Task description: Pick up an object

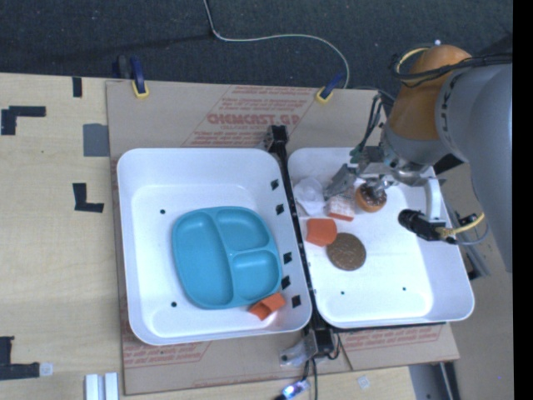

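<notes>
My gripper [364, 183] hangs low over the upper middle of the right bin [437, 305]. A small round orange-brown object [371, 200] lies right beneath it; whether they touch is unclear. Just left of it sits a small orange and white packet [341, 210]. Lower down lie an orange piece [321, 231] and a brown disc [346, 252]. A clear plastic item [308, 192] rests by the bin's left wall.
The left bin [143, 223] holds a blue divided plate [226, 255] and a small orange block [266, 307] at its lower right corner. The grey arm [466, 132] crosses the right bin's upper right side. A black part [416, 222] juts out over the bin's right side.
</notes>
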`<action>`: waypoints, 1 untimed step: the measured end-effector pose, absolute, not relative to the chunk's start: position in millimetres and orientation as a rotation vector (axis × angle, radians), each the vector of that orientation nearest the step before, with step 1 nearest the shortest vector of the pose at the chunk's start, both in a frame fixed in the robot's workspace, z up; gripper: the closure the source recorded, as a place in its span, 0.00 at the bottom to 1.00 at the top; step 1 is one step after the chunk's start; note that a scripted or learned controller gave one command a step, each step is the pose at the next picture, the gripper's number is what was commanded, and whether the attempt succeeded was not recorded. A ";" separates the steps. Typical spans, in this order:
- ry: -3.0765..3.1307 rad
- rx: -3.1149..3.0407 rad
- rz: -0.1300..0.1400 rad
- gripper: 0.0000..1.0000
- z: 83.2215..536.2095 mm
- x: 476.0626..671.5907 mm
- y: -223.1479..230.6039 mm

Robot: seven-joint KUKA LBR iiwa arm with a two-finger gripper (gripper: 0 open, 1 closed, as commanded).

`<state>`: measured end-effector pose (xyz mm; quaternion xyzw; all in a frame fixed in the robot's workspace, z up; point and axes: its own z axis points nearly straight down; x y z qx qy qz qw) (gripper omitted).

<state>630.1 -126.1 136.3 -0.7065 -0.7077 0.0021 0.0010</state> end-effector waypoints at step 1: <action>-2.224 -2.216 0.004 1.00 148.3 630.5 -124.6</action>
